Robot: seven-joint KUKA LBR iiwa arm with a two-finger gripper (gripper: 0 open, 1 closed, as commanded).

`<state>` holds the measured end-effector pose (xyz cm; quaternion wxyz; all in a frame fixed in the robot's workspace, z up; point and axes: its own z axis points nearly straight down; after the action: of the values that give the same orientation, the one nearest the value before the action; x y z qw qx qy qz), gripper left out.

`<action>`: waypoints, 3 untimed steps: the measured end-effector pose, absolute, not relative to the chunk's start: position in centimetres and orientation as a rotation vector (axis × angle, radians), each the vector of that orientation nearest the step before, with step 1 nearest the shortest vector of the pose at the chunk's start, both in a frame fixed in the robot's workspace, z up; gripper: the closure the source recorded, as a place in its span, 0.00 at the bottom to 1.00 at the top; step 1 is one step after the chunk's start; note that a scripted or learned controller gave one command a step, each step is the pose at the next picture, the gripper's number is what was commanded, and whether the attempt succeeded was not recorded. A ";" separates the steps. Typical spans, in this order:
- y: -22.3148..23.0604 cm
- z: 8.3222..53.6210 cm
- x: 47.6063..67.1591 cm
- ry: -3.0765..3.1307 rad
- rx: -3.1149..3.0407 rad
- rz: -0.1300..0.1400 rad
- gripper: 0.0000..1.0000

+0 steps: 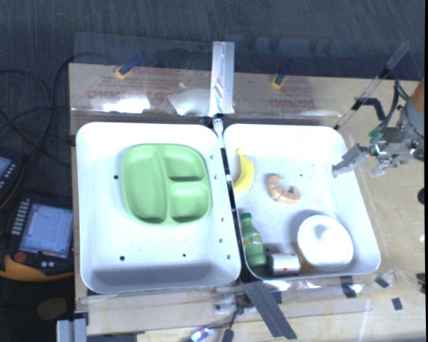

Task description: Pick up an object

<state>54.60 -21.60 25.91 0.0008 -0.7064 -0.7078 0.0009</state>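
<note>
The right bin (342, 144) holds several objects. A yellow banana-shaped piece (245, 174) lies against its left wall. A tan, curled pastry-like piece (282, 189) sits near the middle. A green bottle (251, 239) lies along the left wall near the front, with a small white-labelled jar (284, 263) beside it. A white round bowl (324, 239) rests at the front right. My gripper (364, 164) hangs over the bin's right rim, apart from all of them. It is open, with nothing between its fingers (347, 161).
The left bin (100, 262) carries a green divided plate (165, 182). A ridge where the two bin walls meet (228, 212) runs between the bins. Clear plastic sheets with clips lie along the bench's back edge (200, 95). Cables and a handheld pendant (36, 234) sit off the bench at left.
</note>
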 end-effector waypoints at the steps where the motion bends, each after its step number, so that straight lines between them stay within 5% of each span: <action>1: -19.8 17.6 64.7 -2.188 -2.255 0.006 0.00; 2: -13.1 11.7 64.8 -1.743 -2.611 0.006 0.00; 3: -9.1 18.4 66.8 -1.780 -2.589 0.005 0.00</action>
<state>66.83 -9.15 18.38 -0.0003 -0.8241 -0.5665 0.0016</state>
